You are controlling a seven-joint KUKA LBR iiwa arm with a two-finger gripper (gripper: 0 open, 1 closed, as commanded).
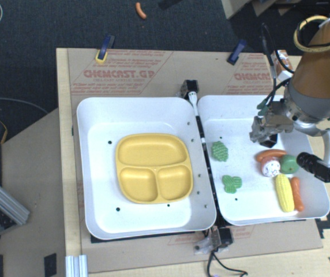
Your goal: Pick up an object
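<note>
Left bin (96, 120) is occupied by a yellow divided plate (153, 167). Right bin (234, 206), relative to that plate: two green broccoli pieces (220, 151) (232, 183) nearest, then a cluster further right with corn cob (284, 193), carrot (297, 194), sausage (270, 154), green ball (289, 164), small white-and-red item (270, 168). Gripper (264, 133) is seen just above the sausage; nothing is seen held, jaw state cannot be told.

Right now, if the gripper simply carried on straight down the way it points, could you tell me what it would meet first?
The gripper points down into the right bin. Probably it would meet bare bin floor first, just above the orange sausage-like toy. Depth is unclear from this slanted view, so it might clip that toy instead.
</note>
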